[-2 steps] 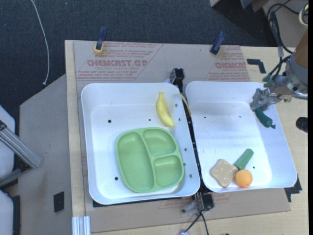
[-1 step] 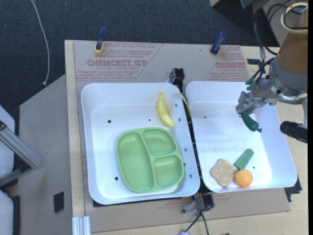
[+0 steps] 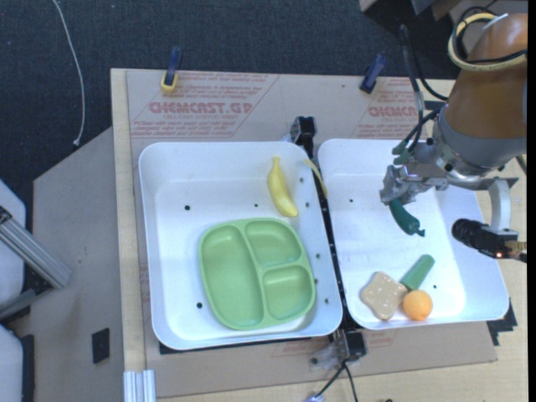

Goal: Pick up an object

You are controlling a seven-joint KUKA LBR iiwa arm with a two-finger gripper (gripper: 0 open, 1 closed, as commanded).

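Overhead slanted view of two white bins side by side. The gripper [image 3: 408, 198] hangs over the right bin [image 3: 360, 162], at about 1 o'clock from that bin's centre, w/ a small dark green object [image 3: 406, 218] right at its tip. The object seems pinched between the fingers, its lower end sticking out toward 5 o'clock, but whether it's lifted or resting on the bin floor can't be told.

Handling, as a judgement: the dark green piece looks like a small plastic toy, elongated, smooth, light and stiff, so likely slippery; best held across its narrow middle.

Other items in the right bin, near 6 o'clock: a tan bread-like piece [image 3: 383, 295], an orange ball [image 3: 417, 306], a lighter green stick [image 3: 416, 271] touching the ball. Left bin holds a green divided plate [image 3: 255, 271] and a banana [image 3: 280, 189] at approx 12 o'clock from the plate.
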